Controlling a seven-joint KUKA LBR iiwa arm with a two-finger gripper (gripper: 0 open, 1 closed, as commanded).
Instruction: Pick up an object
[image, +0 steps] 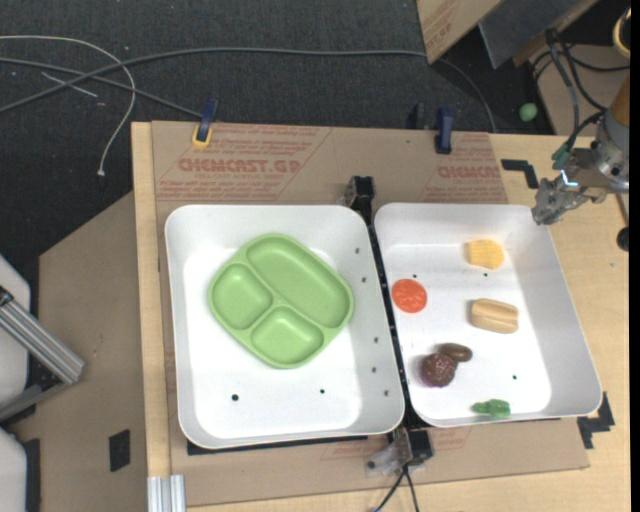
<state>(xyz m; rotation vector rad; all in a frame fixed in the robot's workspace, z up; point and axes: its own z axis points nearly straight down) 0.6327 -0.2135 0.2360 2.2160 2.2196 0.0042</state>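
A: Bins, L to R pls?

B: Left bin (190, 400), shallow glossy white plastic w/ rounded corners, holds a green divided plate (281, 300): smooth, rounded-square, three compartments, turned at an angle, roughly mid-bin.

A: And the right bin?

B: Right bin (560, 330), same white plastic, touching the left one along the middle seam. Near its left wall, a flat round orange-red disc (408, 296). Below that, a lumpy dark brown-maroon piece (443, 366). At the front edge, a small bumpy green item (491, 407). Mid-right, a tan bread-roll shape (494, 315), smooth and oblong. Above it, a yellow ridged chunk (485, 253), squarish.

A: Gripper?

B: Gripper (549, 208), grey metal, sits over the right bin's far right corner, well apart from all the pieces. Nothing visibly in it; can't tell how far apart it's set, too small and blurry.

A: Underneath?

B: Brown cardboard sheet (250, 160) w/ red print, two blue clamps (206, 122) at the far edge.
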